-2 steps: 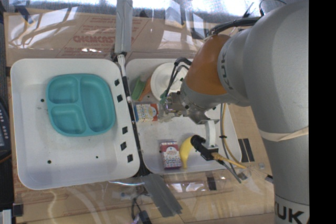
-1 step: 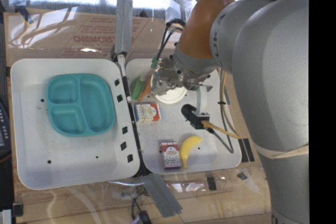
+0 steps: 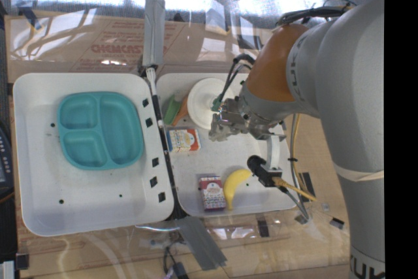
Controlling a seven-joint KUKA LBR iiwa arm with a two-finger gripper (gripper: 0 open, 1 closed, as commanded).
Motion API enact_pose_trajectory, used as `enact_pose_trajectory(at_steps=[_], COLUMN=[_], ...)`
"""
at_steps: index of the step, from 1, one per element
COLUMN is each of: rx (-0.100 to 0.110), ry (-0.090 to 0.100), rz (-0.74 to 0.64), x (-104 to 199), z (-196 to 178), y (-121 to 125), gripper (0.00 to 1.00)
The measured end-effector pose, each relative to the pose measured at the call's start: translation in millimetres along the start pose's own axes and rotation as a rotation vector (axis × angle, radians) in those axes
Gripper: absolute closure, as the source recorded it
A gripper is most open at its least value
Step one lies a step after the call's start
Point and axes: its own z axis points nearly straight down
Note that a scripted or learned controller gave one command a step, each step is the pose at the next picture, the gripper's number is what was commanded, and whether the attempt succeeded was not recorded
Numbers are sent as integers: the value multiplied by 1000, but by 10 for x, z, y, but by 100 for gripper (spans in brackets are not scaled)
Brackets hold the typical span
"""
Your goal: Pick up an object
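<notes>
The right bin (image 3: pixel 196 206) holds a yellow banana (image 3: pixel 235 185) near its front edge, with a small red box (image 3: pixel 211 193) just left of it. A red and white carton (image 3: pixel 183 140) lies by the bin's left wall. Further back are a green object (image 3: pixel 172 110) with an orange piece beside it and a round white plate (image 3: pixel 204 103). My gripper (image 3: pixel 221 129) hangs over the middle of the right bin, at the plate's near edge, to the right of the carton and behind the banana. Nothing shows between its tips.
The left bin (image 3: pixel 39 186) bears a teal divided plate (image 3: pixel 100 129). A row of black clips runs along the wall between the two bins (image 3: pixel 159 153). The grey arm (image 3: pixel 326 75) covers the right bin's right side.
</notes>
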Motion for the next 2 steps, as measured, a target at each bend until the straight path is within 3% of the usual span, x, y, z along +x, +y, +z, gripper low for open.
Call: enact_pose_trajectory(at_steps=[1,2], rx=[-1,-4], ry=[0,1], rz=[-1,-141], x=[7,475], z=[-2,-456], y=[2,-147], gripper=[0,0])
